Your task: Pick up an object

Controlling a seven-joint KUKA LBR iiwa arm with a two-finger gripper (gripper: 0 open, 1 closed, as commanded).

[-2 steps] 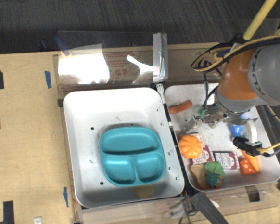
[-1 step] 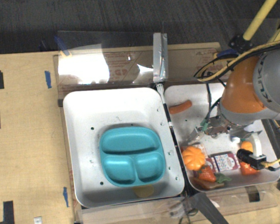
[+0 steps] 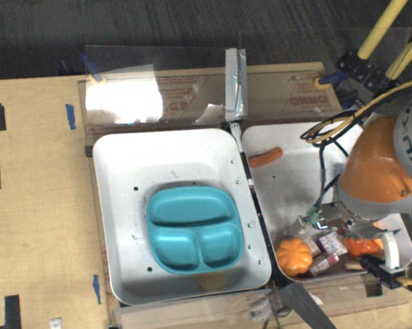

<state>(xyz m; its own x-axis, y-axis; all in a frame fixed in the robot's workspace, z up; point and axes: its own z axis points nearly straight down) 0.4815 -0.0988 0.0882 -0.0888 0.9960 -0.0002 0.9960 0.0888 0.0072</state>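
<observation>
The arm [image 3: 395,170] runs off the frame's right edge and covers much of the right bin [image 3: 292,182], hiding the gripper's fingertips among small cluttered items [image 3: 333,246] too jumbled to identify beside the orange pumpkin [image 3: 294,257].

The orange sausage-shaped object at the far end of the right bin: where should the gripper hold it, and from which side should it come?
Probably at its middle, from straight above. The sausage lies flat and alone, its length running across the right bin, one end close to the divider wall. Fingers closing across its narrow width should fit, since the floor on both long sides looks free.
</observation>
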